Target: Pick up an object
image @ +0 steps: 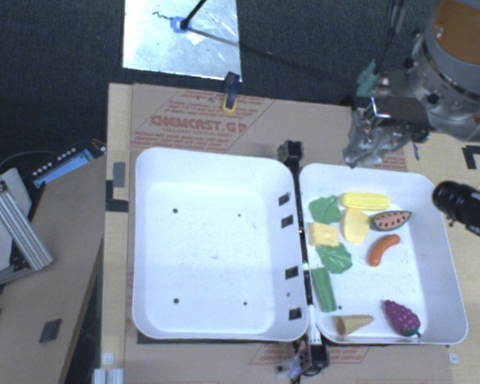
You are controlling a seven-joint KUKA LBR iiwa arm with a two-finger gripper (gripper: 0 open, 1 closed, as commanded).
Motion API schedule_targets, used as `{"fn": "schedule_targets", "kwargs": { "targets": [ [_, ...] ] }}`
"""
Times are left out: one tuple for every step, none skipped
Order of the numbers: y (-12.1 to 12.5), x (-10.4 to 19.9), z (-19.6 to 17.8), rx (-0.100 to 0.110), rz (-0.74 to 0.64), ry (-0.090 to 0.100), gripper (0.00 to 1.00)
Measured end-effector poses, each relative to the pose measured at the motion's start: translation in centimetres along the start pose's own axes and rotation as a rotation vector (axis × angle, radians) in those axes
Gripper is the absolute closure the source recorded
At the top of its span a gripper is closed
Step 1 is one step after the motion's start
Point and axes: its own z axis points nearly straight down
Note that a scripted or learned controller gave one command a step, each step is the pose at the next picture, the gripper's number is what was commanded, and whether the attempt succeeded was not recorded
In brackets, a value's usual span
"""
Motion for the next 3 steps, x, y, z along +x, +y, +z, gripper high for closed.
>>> {"fn": "schedule_targets", "kwargs": {
  "targets": [
    [4.5,0.2,0.1,-0.001,0.007,-0.002,1.0],
    [0.0,3.9,0.0,0.0,0.0,0.0,1.0],
    [7.5,4.4,0.2,-0.001,0.008,-0.002,1.0]
  ]
}}
